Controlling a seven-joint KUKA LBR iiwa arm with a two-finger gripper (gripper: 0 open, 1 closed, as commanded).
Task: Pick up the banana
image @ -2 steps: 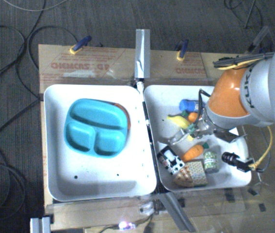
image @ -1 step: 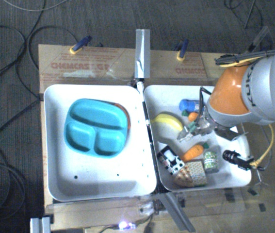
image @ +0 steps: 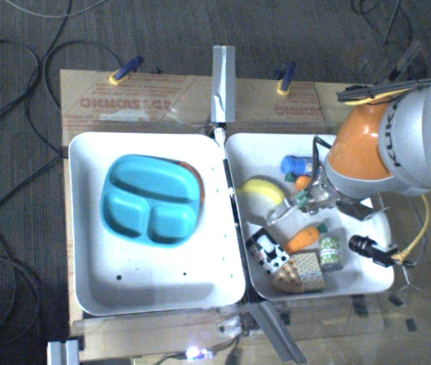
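- Claw (image: 300,201): low in the right bin (image: 375,280), just right of the banana; the view from above does not resolve it, so I cannot tell its state or whether it has hold of anything.
- Arm (image: 367,147): grey with an orange band, entering from the right; black lettering on the orange band is cut off and reads partly as "KU".
- Banana (image: 261,192): pale yellow, rounded, lying in the upper left part of the right bin, close to the bin's left wall, touching or nearly touching the claw.
- Other contents of the right bin: a blue object (image: 295,164) above the claw, a carrot (image: 302,239) below it, a small green-topped jar (image: 329,253), a black-and-white item (image: 268,251), and a tan patterned piece (image: 300,274) near the front wall.
- Left bin (image: 86,280): holds a turquoise compartment tray (image: 153,198) with a brown rim showing behind it.
- Worktop (image: 86,101): brown board behind the bins carries faded red print, not legible; two clamps, blue and yellow, (image: 126,70) grip its rear edge.
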